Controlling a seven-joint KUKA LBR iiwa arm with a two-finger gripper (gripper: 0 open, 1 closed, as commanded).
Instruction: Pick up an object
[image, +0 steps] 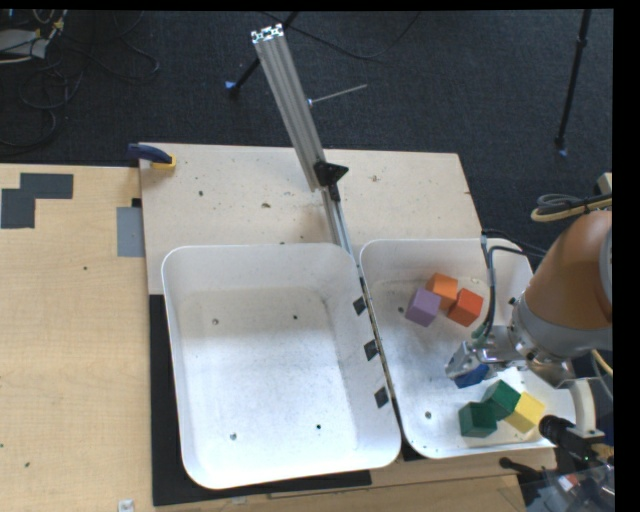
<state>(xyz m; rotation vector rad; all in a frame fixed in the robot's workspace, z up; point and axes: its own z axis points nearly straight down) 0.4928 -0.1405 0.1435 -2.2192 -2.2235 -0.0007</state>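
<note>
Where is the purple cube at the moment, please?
The purple cube sits in the right bin, toward its upper middle, just left of the two orange cubes.

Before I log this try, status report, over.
Gripper low in right bin, over blue block. Grasp unconfirmed. Green blocks and yellow block close by.

White bins (262, 262); purple block (422, 307), orange blocks (456, 298), green blocks (489, 408), yellow block (527, 412), blue block (470, 375).
</note>
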